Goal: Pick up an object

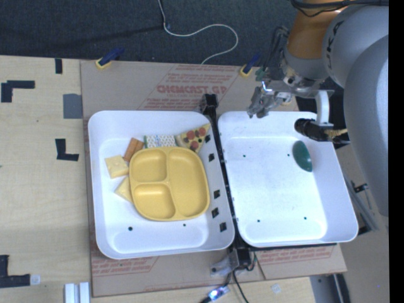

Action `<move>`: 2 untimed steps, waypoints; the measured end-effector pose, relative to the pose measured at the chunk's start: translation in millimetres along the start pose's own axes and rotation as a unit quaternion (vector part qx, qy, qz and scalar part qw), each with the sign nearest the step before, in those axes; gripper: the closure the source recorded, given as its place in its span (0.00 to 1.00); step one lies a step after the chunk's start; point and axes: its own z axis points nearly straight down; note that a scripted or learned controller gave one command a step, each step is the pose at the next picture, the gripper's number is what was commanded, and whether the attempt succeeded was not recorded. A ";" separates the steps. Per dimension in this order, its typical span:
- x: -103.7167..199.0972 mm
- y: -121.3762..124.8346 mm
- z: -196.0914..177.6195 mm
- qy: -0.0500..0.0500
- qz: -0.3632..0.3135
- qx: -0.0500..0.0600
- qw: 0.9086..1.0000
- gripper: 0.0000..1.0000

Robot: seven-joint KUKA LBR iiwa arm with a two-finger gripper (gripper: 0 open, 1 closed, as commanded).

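Note:
My gripper (259, 109) hangs over the far left rim of the right bin (278, 223), with nothing between its fingers. A small dark green object (303, 156) lies in the right bin near its right wall, well to the right of the gripper and nearer the camera. In the left bin (104, 226) sits a yellow divided plate (169, 183), with several small food-like pieces (117, 166) tucked around its left and far sides.
The two bins stand on a cardboard sheet (183, 84) on the bench. A thin white cable (201, 31) loops across the dark area at the back. The grey arm with its orange band (315, 27) fills the upper right.

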 end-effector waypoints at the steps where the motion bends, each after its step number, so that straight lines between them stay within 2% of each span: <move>1: -13.9 -5.1 -0.1 0.000 0.001 0.001 1.000 1.00; 2: -13.4 -11.0 6.9 0.000 0.001 0.001 1.000 1.00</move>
